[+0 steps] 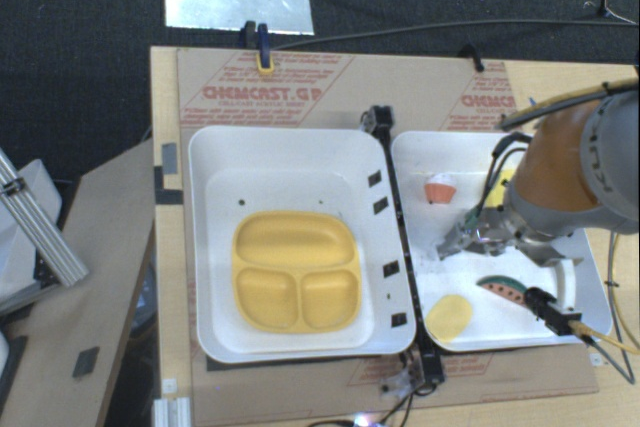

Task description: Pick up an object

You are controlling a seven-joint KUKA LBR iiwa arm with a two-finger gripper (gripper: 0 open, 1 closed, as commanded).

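My gripper (462,239) hangs low over the middle of the right bin (420,165), below the arm's orange band (555,165). A small orange and white piece (440,190) lies in the bin just above and left of the gripper. Near the bin's front left corner sits a flat round yellow piece (449,316). To its right, in front of the gripper, lies a thin slice with a green rim and red flesh (503,288). Part of a yellow object (506,179) shows behind the arm. I see nothing held in the gripper.
The left bin (215,215) holds a yellow three-compartment plate (296,269). A black divider with clips (392,215) runs between the bins. A black bracket (555,310) sticks out by the right bin's front right. Cables cross the bench at the back.
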